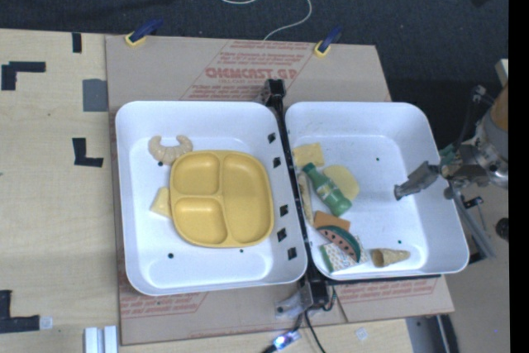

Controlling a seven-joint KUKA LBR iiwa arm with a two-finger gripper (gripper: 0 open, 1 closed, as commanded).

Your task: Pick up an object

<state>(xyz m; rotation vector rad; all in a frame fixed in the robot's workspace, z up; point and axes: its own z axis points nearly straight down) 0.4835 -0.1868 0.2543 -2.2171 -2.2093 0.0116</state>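
Note:
My gripper (420,178) reaches in from the right, over the right side of the right bin (388,124), with nothing seen in it. It is well apart from the toys along that bin's left side. There a green bottle (326,189) lies across pale yellow pieces (339,178). A small yellow piece (309,154) sits above them, and an orange piece (331,221) below. A watermelon slice (339,248) and a tan cone-shaped piece (388,257) lie near the front wall.
The left bin (136,128) holds a yellow divided plate (221,198), a beige curved piece (168,148) and a yellow wedge (160,202). A black divider (285,169) runs between the bins. A white cable (264,0) trails behind the bench.

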